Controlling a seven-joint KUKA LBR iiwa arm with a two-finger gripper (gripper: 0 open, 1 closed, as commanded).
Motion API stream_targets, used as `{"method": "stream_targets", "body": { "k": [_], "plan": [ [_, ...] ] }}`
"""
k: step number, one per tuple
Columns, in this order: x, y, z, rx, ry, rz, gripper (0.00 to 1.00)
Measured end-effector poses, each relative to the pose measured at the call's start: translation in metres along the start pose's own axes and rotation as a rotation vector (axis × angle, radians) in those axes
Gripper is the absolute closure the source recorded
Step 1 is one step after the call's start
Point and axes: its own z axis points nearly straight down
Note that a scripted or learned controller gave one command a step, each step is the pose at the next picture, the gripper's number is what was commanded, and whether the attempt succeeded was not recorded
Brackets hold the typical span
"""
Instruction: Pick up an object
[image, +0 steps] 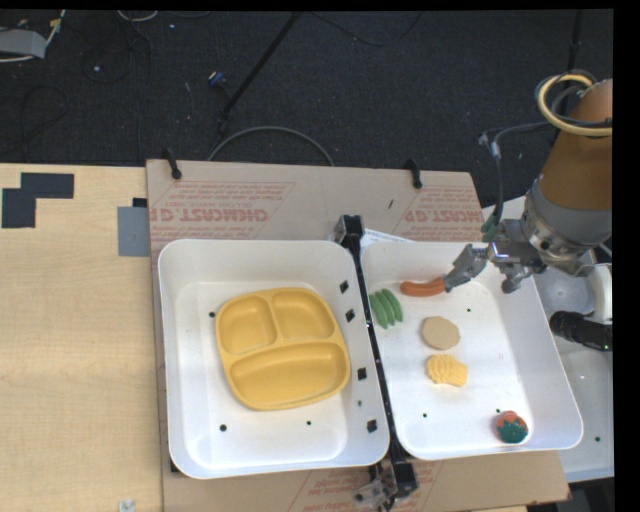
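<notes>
As the gripper (487, 268) hangs spread above the right bin (540, 350) and grips nothing | orange sausage (423, 288) lies just beside its left finger | you lower straight, centre the fingers across it, then close.

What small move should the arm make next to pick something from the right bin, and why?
Probably lower the gripper toward the orange sausage-shaped toy: it lies nearest, just left of the gripper, apart from the other items and not yet held.

Robot lab: bench bins (190, 300), cables (250, 60)
</notes>
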Motion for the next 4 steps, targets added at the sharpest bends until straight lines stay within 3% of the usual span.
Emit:
{"method": "stream_targets", "body": {
  "k": [1,3,4],
  "plan": [
    [0.002,-0.010,0.058,0.006,0.001,0.001,0.00],
    [0.015,-0.008,0.165,0.006,0.002,0.001,0.00],
    [0.013,-0.007,0.152,0.003,0.000,0.006,1.00]
  ]
}}
